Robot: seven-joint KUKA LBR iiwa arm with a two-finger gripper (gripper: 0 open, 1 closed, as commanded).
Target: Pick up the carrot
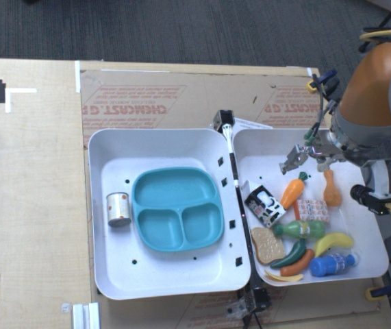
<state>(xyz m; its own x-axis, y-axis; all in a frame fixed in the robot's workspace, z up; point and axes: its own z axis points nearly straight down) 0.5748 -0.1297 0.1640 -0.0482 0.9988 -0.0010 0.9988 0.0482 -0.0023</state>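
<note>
The arm (376, 101) comes in from the right and hangs over the far end of the right bin (263, 149), its orange band bright above the grey wrist. The gripper (303, 155) sits low over the bin's bare white floor, and from here I cannot tell how it is set; nothing is visibly held in it. The carrot (292, 192) lies just below and in front of it, tilted, green top pointing up toward the gripper and tip down toward a black-and-white box (264, 206). It looks close to the gripper but apart from it. To the carrot's right lies a red-and-white packet (313, 210), and beyond that an orange, drumstick-like piece (331, 190). Nearer the front of the bin the toys crowd together: a green bottle (299, 229), a banana (334, 241), a blue bottle (332, 264), a slice of bread (268, 245), a dark green vegetable (289, 255) and a reddish sausage (298, 262) lying against one another. The left bin (106, 252) holds a teal divided plate (178, 208) in the middle, with a small tin can (118, 209) just beside its left edge. Both bins rest on a sheet of cardboard (154, 101) on the pale bench (24, 184).
</note>
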